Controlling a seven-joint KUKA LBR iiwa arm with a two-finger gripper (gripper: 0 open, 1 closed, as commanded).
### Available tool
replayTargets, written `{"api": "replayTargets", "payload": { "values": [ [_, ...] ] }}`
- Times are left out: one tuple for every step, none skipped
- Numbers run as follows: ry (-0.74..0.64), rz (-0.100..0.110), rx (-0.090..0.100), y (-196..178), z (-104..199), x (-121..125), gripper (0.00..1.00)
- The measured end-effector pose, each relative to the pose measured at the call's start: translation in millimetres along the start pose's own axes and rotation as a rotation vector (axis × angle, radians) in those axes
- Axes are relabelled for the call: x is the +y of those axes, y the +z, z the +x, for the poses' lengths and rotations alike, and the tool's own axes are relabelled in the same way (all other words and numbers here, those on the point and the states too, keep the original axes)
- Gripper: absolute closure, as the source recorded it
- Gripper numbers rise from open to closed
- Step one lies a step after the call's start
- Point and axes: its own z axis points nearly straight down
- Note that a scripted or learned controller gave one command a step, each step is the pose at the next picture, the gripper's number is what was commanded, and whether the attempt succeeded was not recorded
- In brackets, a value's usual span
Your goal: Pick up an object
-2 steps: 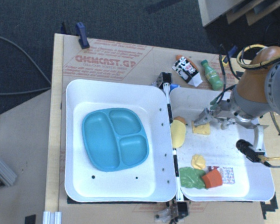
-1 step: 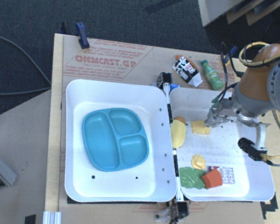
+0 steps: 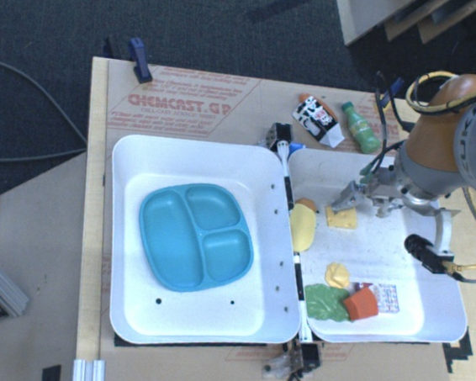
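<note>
My gripper (image 3: 364, 200) hangs low over the back of the right bin (image 3: 426, 328), open, with nothing between its fingers. A small yellow wedge (image 3: 342, 218) lies just below and to the left of its fingertips. Against the bin's left wall rests a pale yellow banana-like piece (image 3: 303, 227) with an orange end. Toward the front lie a small yellow lump (image 3: 338, 275), a green leafy piece (image 3: 325, 303), an orange block (image 3: 361, 304) and a printed card (image 3: 386, 296).
The left bin (image 3: 140, 158) holds a blue divided plate (image 3: 197, 236). Behind the bins, on the cardboard, lie a black-and-white patterned toy (image 3: 317, 118), a green bottle (image 3: 361, 128) and a blue clamp (image 3: 139, 58).
</note>
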Motion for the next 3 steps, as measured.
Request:
{"api": "replayTargets", "payload": {
  "values": [
    [0.001,0.011,0.006,22,36,-34,0.00],
    [0.002,0.007,0.003,22,-17,48,0.00],
    [0.001,0.011,0.006,22,42,-40,0.00]
  ]
}}
